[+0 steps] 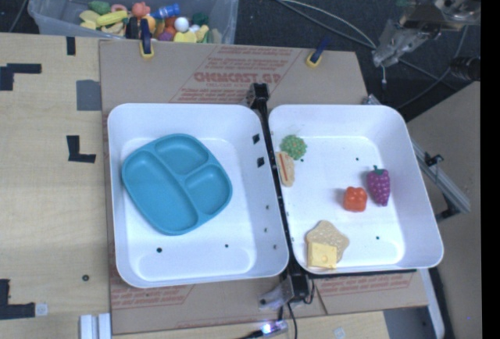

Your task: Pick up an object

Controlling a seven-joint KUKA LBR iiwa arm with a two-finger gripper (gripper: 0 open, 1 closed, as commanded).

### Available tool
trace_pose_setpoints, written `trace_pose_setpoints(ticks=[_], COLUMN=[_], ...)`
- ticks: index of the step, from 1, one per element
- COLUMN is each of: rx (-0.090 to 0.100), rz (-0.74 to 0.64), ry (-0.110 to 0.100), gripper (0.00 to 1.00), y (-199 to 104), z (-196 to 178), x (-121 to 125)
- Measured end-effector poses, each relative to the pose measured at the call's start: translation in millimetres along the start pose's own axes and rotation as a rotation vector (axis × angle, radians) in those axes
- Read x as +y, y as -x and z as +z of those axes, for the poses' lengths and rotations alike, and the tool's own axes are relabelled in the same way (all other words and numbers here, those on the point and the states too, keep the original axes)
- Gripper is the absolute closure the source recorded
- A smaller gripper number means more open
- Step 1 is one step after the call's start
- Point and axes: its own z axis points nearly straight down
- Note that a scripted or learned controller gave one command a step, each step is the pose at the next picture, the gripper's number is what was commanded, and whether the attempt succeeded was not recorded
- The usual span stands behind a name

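Toy food in right bin: grapes beside pepper, sandwich near front edge; gripper beyond back corner, grip state unclear.

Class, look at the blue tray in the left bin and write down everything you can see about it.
The blue tray is a light blue plate with rounded corners, of smooth plastic by its look. Raised ridges split it into three compartments: one large and two smaller. None holds anything. It lies flat, right side up, turned at a slant to the walls of the left bin, on that bin's floor, left of its middle. Nothing but the floor touches it. The toy foods lie in the other bin.
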Motion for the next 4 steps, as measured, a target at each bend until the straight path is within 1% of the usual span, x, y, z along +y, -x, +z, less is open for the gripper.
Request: trace_pose_setpoints(ticks=[1, 2, 3, 4], rx=[0.003, -0.007, 0.003, -0.004], rz=[0.0, 0.008, 0.004, 0.005], ry=[-0.009, 0.02, -0.009, 0.007], gripper=[1.0, 1.0, 1.0, 1.0], y=[-56.2, 11.8, -23.2, 49.6], z=[76.5, -98.0, -3.5, 37.0], x=[-44.6, -74.1, -136.7, -34.6])
